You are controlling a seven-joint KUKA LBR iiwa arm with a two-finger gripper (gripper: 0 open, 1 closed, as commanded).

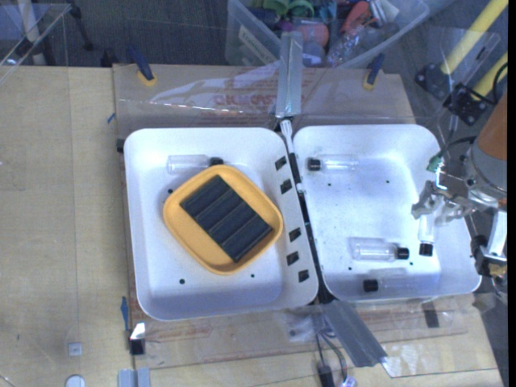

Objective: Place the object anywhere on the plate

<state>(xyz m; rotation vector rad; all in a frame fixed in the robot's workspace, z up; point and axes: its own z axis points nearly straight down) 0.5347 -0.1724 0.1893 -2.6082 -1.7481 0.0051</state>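
I count two shallow white plastic bins side by side on my bench, the left bin (145, 216) and the right bin (371, 147), meeting at a centre ridge with a row of small black tabs. One square yellow plate with rounded corners and a dark ribbed centre (222, 217) lies in the left bin, turned at an angle and filling much of its floor.

My grey arm with its orange band (492, 139) comes in from the right and is cut off by the frame edge, so little of it shows. My gripper (430, 216) sits over the right bin's right side, near the wall. Its metal parts blur into the white wall behind, and I cannot tell how it is set or whether anything is in it.

I count three clear plastic tubes with black caps. One tube (376, 251) lies flat on the right bin's floor, near the front and just left of my gripper. A second tube (332, 164) lies near that bin's back left corner. The third tube (189, 164) lies in the left bin, just behind the plate's back edge; whether it touches the plate is hard to make out.
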